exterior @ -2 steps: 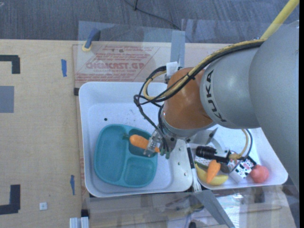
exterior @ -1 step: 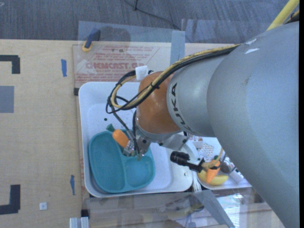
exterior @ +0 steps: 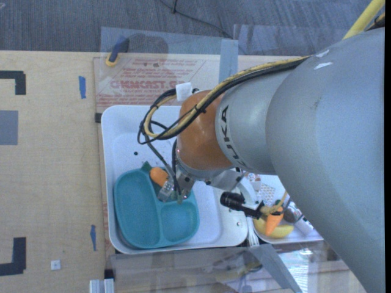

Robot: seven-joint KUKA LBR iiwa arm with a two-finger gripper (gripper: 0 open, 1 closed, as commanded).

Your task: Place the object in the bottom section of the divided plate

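While my arm reaches in from the right of the frame, my claw hangs low over the teal divided plate in the left white bin, near the ridge between its sections. I cannot tell how the claw stands. A small orange object lies at the plate's upper edge, just beside my claw.

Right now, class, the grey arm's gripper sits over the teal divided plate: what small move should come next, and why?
Probably a short shift toward the view's bottom. The gripper hangs near the ridges of the teal divided plate in the shallow white bin, with a small orange object beside it at the plate's upper edge. Whether the object is gripped cannot be told, and the bottom section lies lower in the view.
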